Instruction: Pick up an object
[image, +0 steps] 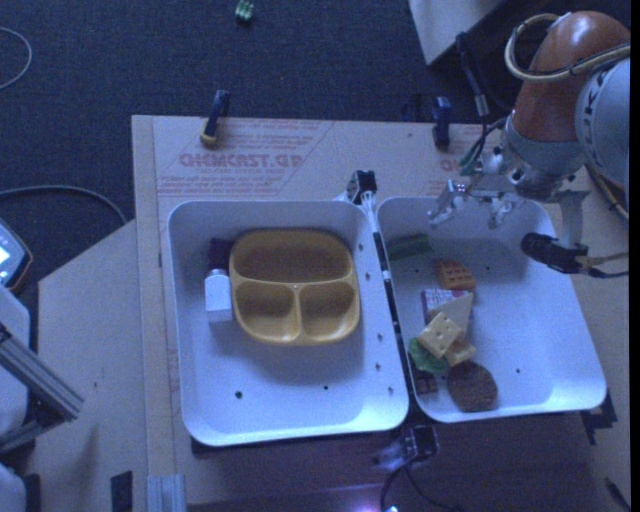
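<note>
The gripper (472, 203) hangs above the far edge of the right bin (545, 340), its two fingers spread apart with nothing between them. Just to its left and a little nearer the camera lies a green block (408, 246). Nearer still sits an orange waffle (453, 274), then a small carton (436, 300), a cheese wedge (446, 332) over a green leaf (425, 358), and a brown cookie (471, 386) at the near end. Nothing lies directly under the fingers. Well to the left, the other bin (285, 400) holds a yellow tray (294, 285) with a white bottle (218, 295) beside it. Both bins rest on the counter (160, 180).
</note>
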